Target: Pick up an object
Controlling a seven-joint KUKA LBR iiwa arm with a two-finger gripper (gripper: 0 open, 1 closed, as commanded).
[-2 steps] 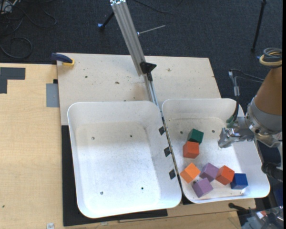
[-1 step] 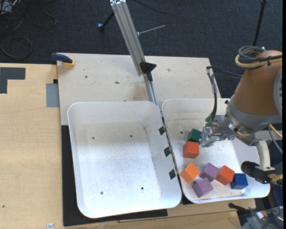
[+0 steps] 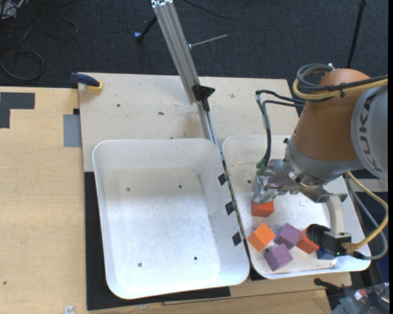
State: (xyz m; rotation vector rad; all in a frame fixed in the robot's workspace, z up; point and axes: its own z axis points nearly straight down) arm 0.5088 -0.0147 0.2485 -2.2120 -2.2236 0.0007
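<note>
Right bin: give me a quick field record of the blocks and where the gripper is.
gripper: low over right bin, near its left wall
closest block: red block, just below gripper in the picture
cluster nearer camera: orange block, upper purple block, lower purple block, second red block
grasp: cannot tell from this view

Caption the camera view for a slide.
Gripper poised over a red block in the right bin, an orange block and purple blocks nearby.

Two shallow white bins [image 3: 157,221] [image 3: 244,165] side by side, two purple blocks [image 3: 288,234] [image 3: 277,257], two red blocks [image 3: 262,209] [image 3: 306,242], one orange block [image 3: 262,237], five blocks altogether
</note>
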